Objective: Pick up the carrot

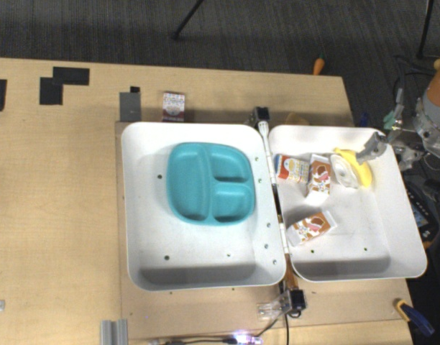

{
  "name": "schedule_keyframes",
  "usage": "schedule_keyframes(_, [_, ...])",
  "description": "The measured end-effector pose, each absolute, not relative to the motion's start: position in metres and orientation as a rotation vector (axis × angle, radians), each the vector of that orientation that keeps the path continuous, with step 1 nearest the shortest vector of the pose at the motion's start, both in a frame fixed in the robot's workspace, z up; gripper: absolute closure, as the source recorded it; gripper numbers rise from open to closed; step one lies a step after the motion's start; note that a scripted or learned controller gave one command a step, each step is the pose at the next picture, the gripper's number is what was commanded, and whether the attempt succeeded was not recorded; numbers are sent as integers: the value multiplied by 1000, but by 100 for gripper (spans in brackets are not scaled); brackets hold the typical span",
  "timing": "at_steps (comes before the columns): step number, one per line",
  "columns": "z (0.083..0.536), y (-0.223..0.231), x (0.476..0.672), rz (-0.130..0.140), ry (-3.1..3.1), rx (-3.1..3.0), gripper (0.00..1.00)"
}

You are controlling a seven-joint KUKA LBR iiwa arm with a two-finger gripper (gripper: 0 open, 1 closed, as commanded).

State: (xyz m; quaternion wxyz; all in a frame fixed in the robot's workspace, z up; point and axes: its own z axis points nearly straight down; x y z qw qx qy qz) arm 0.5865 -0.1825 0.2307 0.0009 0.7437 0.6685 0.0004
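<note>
- Claw (372, 148) hung over upper right of right bin (392, 264), just above a yellow item (353, 169); open or closed, couldn't tell.
- Carrot: couldn't place it for sure. A small orange bit (318, 66) at the tabletop's (55, 214) upper edge was the only candidate, too small to confirm.
- Judged handling: prob. light, stiff, smooth, rolls easily; grip across the thick mid-section.

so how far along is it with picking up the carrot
Nothing looks done yet. The gripper sits low at the far right of the right bin, by a yellow item and some small packets; nothing is visibly held. I can't pick out a carrot among them, so locating, gripping and lifting it all remain. The teal tray lies in the left bin.
</note>
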Motion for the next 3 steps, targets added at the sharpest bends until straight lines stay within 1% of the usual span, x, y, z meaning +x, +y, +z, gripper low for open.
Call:
schedule_keyframes(1, [193, -182, 631, 3, 1776, 2589, 0])
schedule_keyframes(2, [206, -181, 634, 7, 1787, 2575, 100])
schedule_keyframes(3, [220, -199, 618, 3, 1329, 2844, 100])
